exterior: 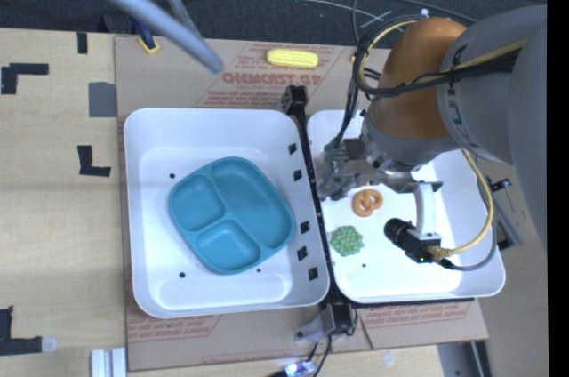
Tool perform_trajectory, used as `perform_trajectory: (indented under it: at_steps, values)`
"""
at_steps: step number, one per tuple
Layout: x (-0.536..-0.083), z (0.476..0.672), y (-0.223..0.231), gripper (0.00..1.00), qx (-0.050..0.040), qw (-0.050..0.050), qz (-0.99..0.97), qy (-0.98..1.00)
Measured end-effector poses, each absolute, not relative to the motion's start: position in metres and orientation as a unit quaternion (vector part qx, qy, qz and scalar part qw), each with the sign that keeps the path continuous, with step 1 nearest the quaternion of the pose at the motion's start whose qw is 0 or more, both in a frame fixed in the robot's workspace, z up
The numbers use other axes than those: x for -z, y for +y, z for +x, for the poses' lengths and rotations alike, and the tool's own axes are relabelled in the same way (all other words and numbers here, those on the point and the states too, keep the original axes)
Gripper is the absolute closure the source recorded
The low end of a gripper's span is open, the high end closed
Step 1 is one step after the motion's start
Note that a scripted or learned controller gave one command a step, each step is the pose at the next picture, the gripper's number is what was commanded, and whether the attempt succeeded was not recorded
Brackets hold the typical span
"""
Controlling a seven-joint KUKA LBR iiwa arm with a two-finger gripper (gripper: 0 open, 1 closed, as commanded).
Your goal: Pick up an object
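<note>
I've got the gripper (342,175) low over the right bin (471,273), close against that bin's left wall. The nearest thing to take is the small orange pretzel-shaped piece (366,204), lying on the bin floor just beside the gripper, toward the bin's near edge and a touch inward from the left wall. It looks about as wide as it is long, so I judge no wrist turn is called for — only a short shift toward the near edge, then down. Whether the gripper is spread or closed I cannot tell; the wrist hides it. A green knobbly ball (346,239) sits further toward the near-left corner (a fallback, by my reckoning). The blue divided tray (231,213) lies in the left bin (142,135), well apart.
</note>
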State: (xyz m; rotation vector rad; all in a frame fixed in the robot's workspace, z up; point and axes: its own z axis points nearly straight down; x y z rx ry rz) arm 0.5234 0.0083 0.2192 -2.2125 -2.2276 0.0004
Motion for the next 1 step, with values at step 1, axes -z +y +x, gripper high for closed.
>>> perform_trajectory:
  at_steps: [1]
  values:
    - [-0.2089,0.5248,0.0633,1.00,-0.0009,0.001,-0.705,-0.709]
